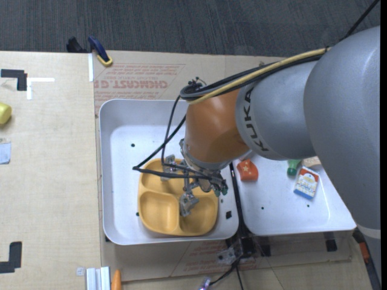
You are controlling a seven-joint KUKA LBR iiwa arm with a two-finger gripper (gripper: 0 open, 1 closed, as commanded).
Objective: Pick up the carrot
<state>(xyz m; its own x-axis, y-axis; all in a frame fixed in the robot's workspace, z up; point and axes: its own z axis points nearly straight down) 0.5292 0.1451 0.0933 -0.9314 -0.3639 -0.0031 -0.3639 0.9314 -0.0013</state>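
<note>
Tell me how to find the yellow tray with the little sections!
Look at the left white plastic bin, the one the big grey and orange arm hangs over. The yellow plastic tray with rounded corners lies in that bin's near part, right under the gripper. It is split into shallow compartments, unlike the small red thing in the right bin.

arm [314, 107] comes in from the right, wrist angled down, gripper [188, 203] hanging low (cables draped around it)
</note>
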